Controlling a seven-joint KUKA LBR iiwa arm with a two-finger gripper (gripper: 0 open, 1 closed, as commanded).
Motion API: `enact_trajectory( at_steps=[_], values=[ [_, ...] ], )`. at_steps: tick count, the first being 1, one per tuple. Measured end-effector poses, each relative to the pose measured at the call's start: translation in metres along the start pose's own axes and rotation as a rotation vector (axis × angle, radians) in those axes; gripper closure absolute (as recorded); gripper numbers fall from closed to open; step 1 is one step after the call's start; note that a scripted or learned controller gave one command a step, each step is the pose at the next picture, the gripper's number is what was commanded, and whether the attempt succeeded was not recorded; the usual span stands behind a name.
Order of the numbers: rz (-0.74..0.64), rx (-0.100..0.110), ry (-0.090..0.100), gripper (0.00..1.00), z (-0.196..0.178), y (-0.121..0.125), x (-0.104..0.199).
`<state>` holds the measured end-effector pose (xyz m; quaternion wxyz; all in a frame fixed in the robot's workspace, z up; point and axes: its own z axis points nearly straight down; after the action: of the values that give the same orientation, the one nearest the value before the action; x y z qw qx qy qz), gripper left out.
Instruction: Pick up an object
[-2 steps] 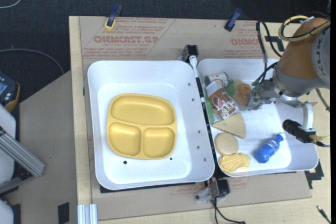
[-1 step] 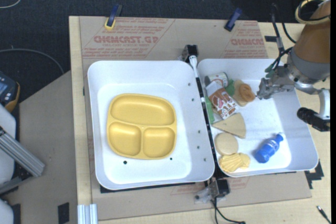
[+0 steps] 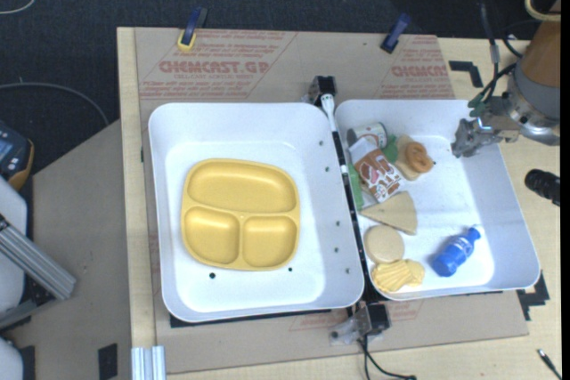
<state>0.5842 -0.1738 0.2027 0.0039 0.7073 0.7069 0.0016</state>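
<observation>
Crinkled yellow chips (image 3: 398,275) sit at the near edge of the right bin (image 3: 499,218), with a small blue bottle (image 3: 455,252) lying tilted just to their right. Just behind the chips rests a pale round cookie (image 3: 386,243), and beyond that a wedge of cheese (image 3: 394,214) pointing toward the bin's left wall. Further back a red-and-white snack packet (image 3: 378,174) lies along that same wall, a green strip showing at its edge, with a small can-like thing (image 3: 373,136) touching its far end. A brown doughnut (image 3: 415,158) sits just beside the packet, toward the bin's far side.

Over in the left bin (image 3: 169,191), a yellow divided plate (image 3: 240,213) lies flat in the middle, well apart from everything else.

At the far right edge of the right bin, the end effector (image 3: 469,141) hangs over the rim, near the doughnut but not touching it. From where I stand I cannot tell how it is set, and nothing shows in its grasp. Two clamps (image 3: 189,29) grip the far edge of the tabletop (image 3: 285,62).
</observation>
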Motion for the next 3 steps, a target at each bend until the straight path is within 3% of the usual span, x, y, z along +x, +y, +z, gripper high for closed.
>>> enact_trajectory(
  at_steps=[1, 3],
  values=[
    [-0.001, 0.001, 0.001, 1.0, -0.024, 0.001, -0.001],
    [-0.004, 0.012, 0.007, 1.0, -0.012, -0.055, 0.081]
  ],
)
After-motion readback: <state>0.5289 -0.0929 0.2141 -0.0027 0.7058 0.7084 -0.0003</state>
